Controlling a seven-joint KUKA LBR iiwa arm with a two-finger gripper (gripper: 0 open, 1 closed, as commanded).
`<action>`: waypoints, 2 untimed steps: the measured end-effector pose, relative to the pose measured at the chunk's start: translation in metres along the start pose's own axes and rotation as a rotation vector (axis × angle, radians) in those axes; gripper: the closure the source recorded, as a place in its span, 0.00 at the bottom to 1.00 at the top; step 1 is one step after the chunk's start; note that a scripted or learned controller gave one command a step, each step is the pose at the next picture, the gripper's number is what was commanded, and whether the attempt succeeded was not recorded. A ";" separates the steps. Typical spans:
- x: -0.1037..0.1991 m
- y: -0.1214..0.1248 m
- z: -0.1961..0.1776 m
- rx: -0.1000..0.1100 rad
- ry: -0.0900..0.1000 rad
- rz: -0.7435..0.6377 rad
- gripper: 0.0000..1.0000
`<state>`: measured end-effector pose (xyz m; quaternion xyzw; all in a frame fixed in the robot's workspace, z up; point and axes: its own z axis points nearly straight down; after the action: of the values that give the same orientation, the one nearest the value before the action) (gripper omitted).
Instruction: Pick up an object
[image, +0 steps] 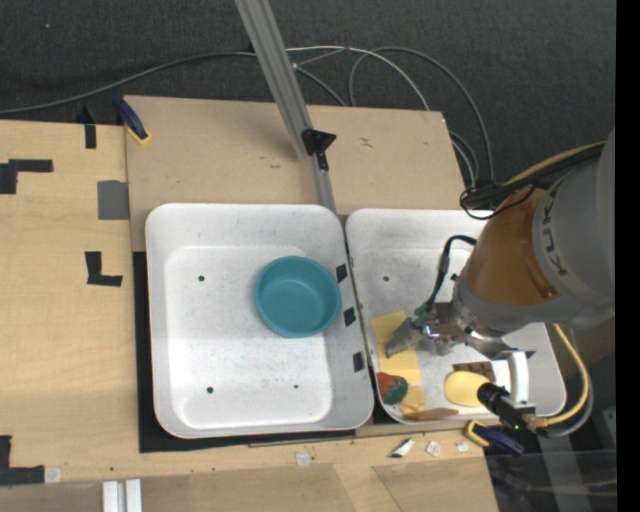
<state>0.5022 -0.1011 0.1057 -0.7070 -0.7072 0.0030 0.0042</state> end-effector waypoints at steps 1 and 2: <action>0.000 0.000 0.016 -0.009 0.000 0.000 0.00; 0.001 0.000 0.006 -0.008 0.001 -0.002 1.00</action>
<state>0.5023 -0.0997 0.0994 -0.7061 -0.7081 0.0001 0.0017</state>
